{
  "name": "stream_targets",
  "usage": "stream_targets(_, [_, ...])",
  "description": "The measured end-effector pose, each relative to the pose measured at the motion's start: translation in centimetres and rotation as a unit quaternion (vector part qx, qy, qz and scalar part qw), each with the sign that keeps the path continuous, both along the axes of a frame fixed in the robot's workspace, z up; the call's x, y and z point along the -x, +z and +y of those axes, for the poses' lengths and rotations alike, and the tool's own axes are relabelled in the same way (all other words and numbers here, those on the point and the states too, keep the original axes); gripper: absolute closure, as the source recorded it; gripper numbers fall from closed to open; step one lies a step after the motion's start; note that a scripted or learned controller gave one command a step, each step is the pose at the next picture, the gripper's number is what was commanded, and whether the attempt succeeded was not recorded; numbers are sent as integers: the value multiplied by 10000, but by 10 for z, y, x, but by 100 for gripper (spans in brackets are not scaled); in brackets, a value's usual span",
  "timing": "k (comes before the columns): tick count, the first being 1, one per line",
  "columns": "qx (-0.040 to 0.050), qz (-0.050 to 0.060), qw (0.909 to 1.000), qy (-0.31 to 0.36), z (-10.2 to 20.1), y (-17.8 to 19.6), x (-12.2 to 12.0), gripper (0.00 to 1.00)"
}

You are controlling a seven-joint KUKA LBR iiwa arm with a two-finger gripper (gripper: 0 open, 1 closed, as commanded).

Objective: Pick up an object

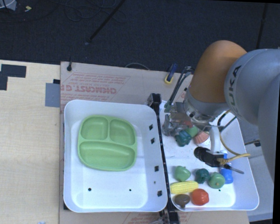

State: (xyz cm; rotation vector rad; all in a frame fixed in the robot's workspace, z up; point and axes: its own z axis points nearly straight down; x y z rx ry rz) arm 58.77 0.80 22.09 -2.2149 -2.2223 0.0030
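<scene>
The left bin [74, 185] holds a green divided plate [108, 143]; the right bin's [246, 198] front edge carries toy corn [184, 186] and a tomato [200, 197]. The gripper [173, 126] hangs near its back-left corner, grip state unclear.

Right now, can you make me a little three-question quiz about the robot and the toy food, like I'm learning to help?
1. True or false: the green divided plate lies in the same bin as the toy corn cob.
2. Which sits just right of the corn cob's lower end? A) a red tomato B) a blue block C) a banana
3. Fill in: the end effector is over the ____ bin.

Key:
1. False. The plate is in the left bin; the corn is in the right bin.
2. A, the red tomato.
3. Right, near its top left corner, beside a teal toy.
</scene>
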Motion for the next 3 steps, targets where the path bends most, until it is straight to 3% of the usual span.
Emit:
stream_targets(1, [0,-11,10000,2,47,14,8,100])
stream_targets(2, [4,0,10000,-5,62,15,14,100])
stream_targets(3, [13,6,10000,-27,53,-2,12,100])
